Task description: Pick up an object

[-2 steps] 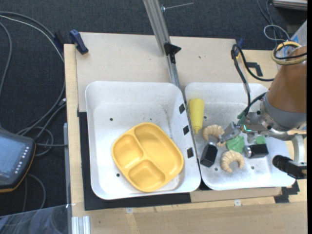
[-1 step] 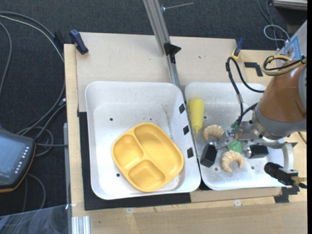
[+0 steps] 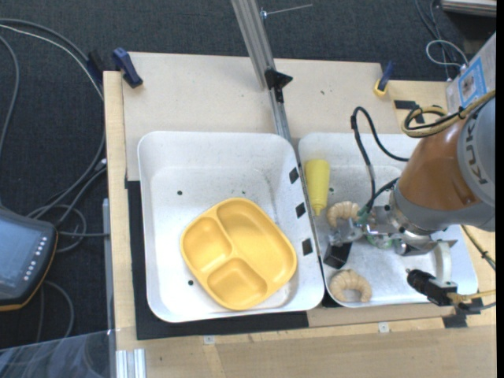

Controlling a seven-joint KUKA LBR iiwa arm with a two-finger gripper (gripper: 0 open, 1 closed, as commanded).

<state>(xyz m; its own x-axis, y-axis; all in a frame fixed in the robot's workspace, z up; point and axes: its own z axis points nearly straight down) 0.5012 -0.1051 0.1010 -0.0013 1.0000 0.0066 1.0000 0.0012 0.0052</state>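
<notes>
- The worktop carries two shallow white bins side by side.
- The left bin holds a yellow divided plate toward its 5 o'clock corner.
- The right bin has the arm reaching in from 3 o'clock.
- A yellow bottle-like piece lies at the right bin's 10 o'clock.
- One tan croissant-like pastry lies at 7 o'clock; another sits below the bottle.
- The pincer hangs between the two pastries; whether it is apart or together cannot be told.
</notes>
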